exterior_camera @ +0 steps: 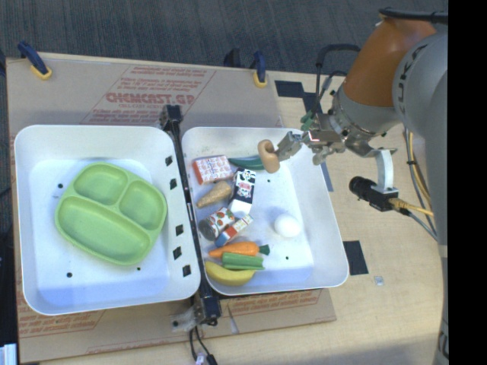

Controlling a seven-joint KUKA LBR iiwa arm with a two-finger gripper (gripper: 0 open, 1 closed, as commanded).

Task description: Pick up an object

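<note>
My gripper [279,151] hangs over the back right corner of the right bin [326,226]. A tan, peanut-shaped toy [267,156] sits at its fingertips, and the grey fingers [288,145] are closed against its right side. Below and left of it lie several toy foods: a green pod [245,161], a red-and-white box [211,168], a tan bread piece [215,195], a black-and-white carton [243,186], a white egg [287,225], a carrot [241,249], a green bean [243,261] and a banana [228,275].
The left bin [30,204] holds a green divided plate [111,211]. A black divider bar [181,196] runs between the bins. Cardboard lies under both. The arm's orange band [384,55] and a black cable fitting [373,192] stand right of the right bin.
</note>
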